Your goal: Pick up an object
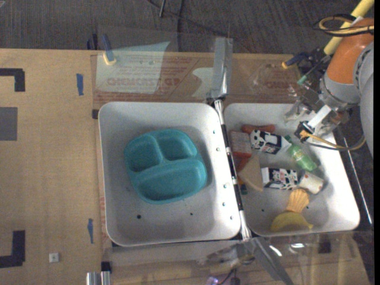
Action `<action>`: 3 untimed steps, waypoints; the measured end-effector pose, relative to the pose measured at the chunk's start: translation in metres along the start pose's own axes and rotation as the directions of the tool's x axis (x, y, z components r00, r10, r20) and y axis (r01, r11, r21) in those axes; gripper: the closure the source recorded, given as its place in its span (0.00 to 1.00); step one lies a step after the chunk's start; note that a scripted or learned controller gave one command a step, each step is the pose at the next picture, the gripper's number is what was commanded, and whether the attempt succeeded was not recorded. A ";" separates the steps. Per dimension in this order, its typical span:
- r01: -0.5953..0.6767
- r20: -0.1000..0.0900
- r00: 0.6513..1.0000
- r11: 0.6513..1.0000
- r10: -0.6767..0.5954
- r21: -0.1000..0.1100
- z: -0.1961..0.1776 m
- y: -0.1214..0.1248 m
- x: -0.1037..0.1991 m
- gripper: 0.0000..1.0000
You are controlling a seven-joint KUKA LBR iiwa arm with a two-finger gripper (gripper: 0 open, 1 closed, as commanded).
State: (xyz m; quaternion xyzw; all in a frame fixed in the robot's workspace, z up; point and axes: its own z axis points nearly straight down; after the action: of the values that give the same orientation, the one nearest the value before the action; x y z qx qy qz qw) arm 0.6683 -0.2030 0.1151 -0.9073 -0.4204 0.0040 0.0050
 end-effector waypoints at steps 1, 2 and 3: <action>0.416 0.004 0.910 0.909 -0.416 -0.016 -0.187 -0.023 -0.021 0.00; 0.175 -0.001 0.984 0.984 -0.175 -0.011 -0.056 -0.059 -0.066 0.00; 0.151 -0.014 0.988 0.988 -0.151 -0.014 0.019 -0.082 -0.072 0.00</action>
State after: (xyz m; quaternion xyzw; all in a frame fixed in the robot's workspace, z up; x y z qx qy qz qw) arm 0.5592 -0.2044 0.0971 -0.8729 -0.4878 -0.0060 0.0024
